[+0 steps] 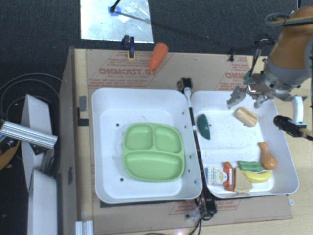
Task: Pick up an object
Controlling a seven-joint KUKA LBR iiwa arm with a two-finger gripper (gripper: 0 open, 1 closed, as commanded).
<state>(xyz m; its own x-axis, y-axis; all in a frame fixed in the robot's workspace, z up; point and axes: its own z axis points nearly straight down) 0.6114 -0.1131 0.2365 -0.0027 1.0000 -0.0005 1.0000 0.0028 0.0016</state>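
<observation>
The left bin (100, 131) held a green divided plate (153, 152). The right bin (288, 173) held a bread roll (246, 116) at 1 o'clock, a dark green piece (203, 126) at 9, and food toys (banana (257, 176), drumstick (266, 155)) toward 5. The gripper (248, 98) hovered just beside the roll, fingers spread wide, holding nothing.

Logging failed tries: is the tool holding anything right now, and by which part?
Nothing is held. The tool hangs open above the right bin, beside the bread roll, not touching it.
</observation>
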